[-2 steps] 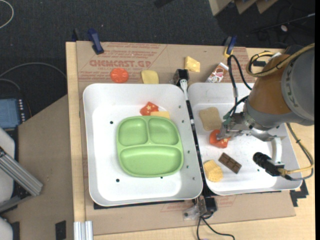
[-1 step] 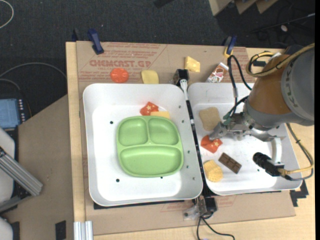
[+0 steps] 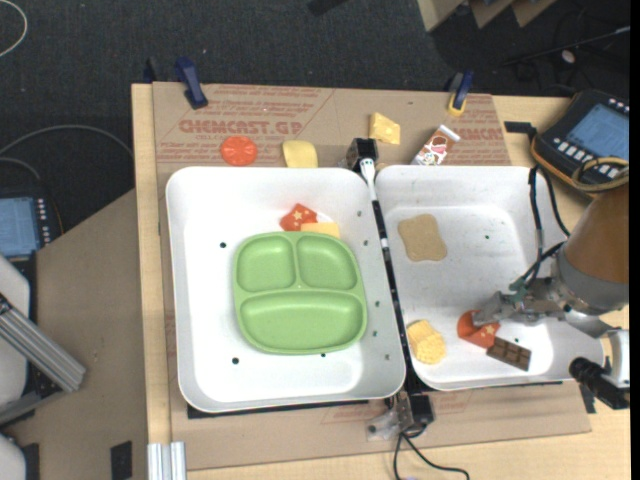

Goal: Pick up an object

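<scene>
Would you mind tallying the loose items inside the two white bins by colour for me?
Green: 1, the divided plate
Red: 2, one behind the plate, one by the gripper
Yellow: 2, and
Tan: 1
Brown: 1
Total: 7

Camera: one fixed view, mounted above the bench (image 3: 160,268), looking down at a slant.
Facing: far edge of bench toward 12 o'clock, near edge toward 6 o'clock.
Range: mid-distance; both bins fit whole, with dark floor visible past the bench at 12 and 9 o'clock.
Left bin (image 3: 195,218): centre-left, toward 9 o'clock.
Right bin (image 3: 500,188): centre-right, toward 3 o'clock, touching the left bin along a shared edge.
Arm (image 3: 600,258): enters at 3–4 o'clock, partly cut by the frame edge.
Overlap: single view, nothing to share.
</scene>
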You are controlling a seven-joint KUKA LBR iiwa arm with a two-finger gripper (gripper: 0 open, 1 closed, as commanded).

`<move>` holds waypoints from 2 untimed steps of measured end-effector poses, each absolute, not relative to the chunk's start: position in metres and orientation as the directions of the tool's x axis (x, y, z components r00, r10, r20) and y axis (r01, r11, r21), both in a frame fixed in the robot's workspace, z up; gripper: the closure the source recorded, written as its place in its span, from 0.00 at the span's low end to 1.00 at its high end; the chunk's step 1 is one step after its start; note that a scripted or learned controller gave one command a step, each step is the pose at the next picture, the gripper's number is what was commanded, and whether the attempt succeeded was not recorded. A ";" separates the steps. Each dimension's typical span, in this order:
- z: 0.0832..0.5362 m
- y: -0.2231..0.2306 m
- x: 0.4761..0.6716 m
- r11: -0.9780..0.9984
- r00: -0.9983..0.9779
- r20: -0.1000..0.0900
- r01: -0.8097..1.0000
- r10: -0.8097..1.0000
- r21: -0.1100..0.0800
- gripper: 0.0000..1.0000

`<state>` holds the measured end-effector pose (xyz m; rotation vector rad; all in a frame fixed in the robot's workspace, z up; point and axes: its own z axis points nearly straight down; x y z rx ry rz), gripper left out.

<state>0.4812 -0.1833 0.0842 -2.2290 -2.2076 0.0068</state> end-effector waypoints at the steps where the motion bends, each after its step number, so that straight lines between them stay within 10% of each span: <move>1: 0.084 -0.114 0.514 0.004 -0.004 0.000 1.000 1.000 0.002 0.00; 2: 0.084 -0.113 0.477 -0.001 0.001 0.003 1.000 1.000 -0.005 0.00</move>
